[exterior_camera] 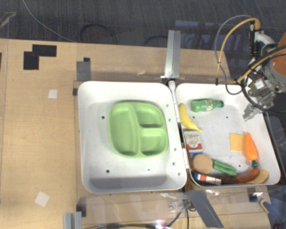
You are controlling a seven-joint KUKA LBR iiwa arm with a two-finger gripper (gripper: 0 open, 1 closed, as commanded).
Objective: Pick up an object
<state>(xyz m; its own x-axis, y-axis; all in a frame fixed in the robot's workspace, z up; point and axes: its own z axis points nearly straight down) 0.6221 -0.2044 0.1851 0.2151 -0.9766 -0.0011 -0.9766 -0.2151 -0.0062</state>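
Observation:
The right bin (214,128) holds a green bottle (207,105) lying on its side at the back. A yellow banana (187,118) lies by the left wall, with a small printed carton (193,142) just in front of it. A yellow cheese slice (237,141) and an orange carrot (250,148) lie at the right. Along the front wall are a brown potato (203,164), a green vegetable (224,167), a red and blue marker (207,178) and a brown sausage (248,176). My gripper (254,109) hangs over the bin's back right corner, above and apart from all of them.
The left bin (95,166) holds a green divided plate (137,129). A metal divider (176,123) separates the bins. Cables loop above the wrist at the upper right. Bare white floor lies between the bottle and the cheese slice.

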